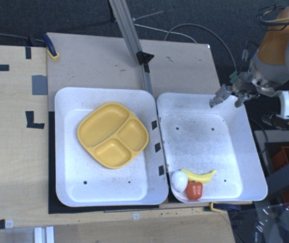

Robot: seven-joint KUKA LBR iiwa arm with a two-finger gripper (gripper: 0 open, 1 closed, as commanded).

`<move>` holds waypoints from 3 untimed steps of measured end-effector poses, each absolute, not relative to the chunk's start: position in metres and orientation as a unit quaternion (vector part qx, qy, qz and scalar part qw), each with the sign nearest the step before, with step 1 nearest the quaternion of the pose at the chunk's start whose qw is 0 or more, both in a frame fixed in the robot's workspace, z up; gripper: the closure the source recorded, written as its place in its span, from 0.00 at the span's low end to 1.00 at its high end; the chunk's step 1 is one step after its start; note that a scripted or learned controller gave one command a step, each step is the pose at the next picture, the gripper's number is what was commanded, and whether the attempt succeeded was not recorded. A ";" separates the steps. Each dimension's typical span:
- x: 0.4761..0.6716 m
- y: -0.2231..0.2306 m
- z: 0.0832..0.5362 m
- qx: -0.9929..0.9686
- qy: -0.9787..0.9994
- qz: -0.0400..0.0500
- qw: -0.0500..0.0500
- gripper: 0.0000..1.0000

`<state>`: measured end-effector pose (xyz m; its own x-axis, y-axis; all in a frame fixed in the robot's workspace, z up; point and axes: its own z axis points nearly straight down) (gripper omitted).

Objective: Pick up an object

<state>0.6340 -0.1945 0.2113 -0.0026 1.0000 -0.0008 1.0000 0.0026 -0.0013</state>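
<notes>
Over the far right corner of the right-hand shallow white bin (246, 151) your grey KUKA arm with its orange band (275, 44) hung with the two-finger gripper (229, 97) poised above the rim. You could see the two dark fingers (218, 98) spread apart with nothing between them, so the gripper was released and carrying no load.

The likely targets lay well apart from it, crowded into the near left corner of that same bin: a small white egg-shaped object (178, 180), a curved yellow plastic banana (200, 175) and a small red pepper-like piece (194, 190). The three were touching one another, and they sat just beside the bin's wall. In the left-hand white bin (66, 151) rested a yellow three-compartment plastic tray (112, 134), alone and well away from the gripper.

You should have expected trouble from that cluster. A descent onto it could have landed one finger on a neighbouring piece instead of beside the chosen one, pushing the group around rather than closing on anything. The sloped corner wall might also have blocked a finger from getting down past the white piece. The rounded shapes looked likely to squirt out of a pinch. The tray, being broad and flat, seemed to offer little edge to grip.
</notes>
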 end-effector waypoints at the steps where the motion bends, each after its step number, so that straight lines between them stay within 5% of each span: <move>1: 0.634 -0.195 0.211 -0.706 -0.708 0.001 0.000 0.00; 3: 0.621 -0.192 0.107 -0.706 -0.708 0.003 0.003 0.00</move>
<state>0.6209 -0.1924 0.1071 -0.0019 1.0000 0.0003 1.0000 0.0019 -0.0074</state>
